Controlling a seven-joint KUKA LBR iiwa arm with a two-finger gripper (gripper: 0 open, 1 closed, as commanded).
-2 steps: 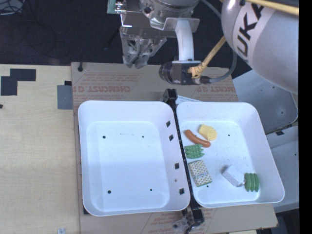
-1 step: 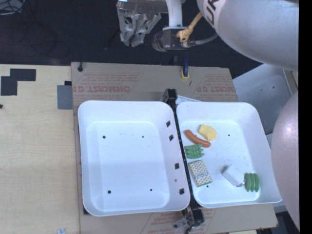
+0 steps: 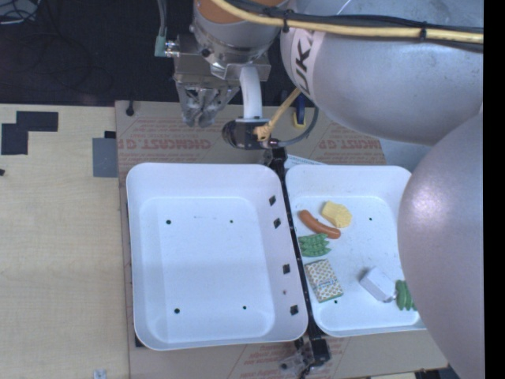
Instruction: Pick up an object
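The gripper (image 3: 203,115) hangs above the bench's far edge, beyond the left bin (image 3: 150,212), its fingers drawn close together with nothing between them. In the right bin (image 3: 371,181) lie a sausage (image 3: 319,223) beside a yellow corn piece (image 3: 337,213), a green pea pod (image 3: 313,245), a patterned packet (image 3: 323,279), a small grey block (image 3: 377,285) and another green piece (image 3: 404,295).

The arm's grey casing (image 3: 304,54) bore dark letters, part of "KUKA", while red print on the brown board (image 3: 170,142) behind the bins lay upside down, unreadable.
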